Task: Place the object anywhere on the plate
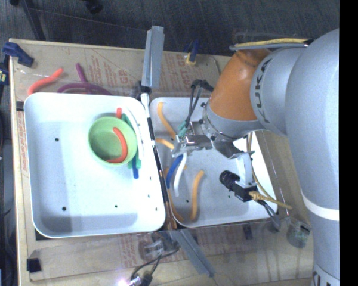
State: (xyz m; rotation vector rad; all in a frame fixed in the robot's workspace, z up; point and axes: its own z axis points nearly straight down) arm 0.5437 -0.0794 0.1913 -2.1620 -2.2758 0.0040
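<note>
Tool hovers just above blue object in right bin.

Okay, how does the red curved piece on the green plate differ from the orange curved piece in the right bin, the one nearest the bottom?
Colour: the red piece is red, the orange piece is orange.
Place: the red piece lies on the green plate in the left bin; the orange piece lies on the floor of the right bin.
Pose: the red piece curls along the plate's edge, while the orange piece runs more upright with a gentler bend.
Both are thin, curved strips.
</note>
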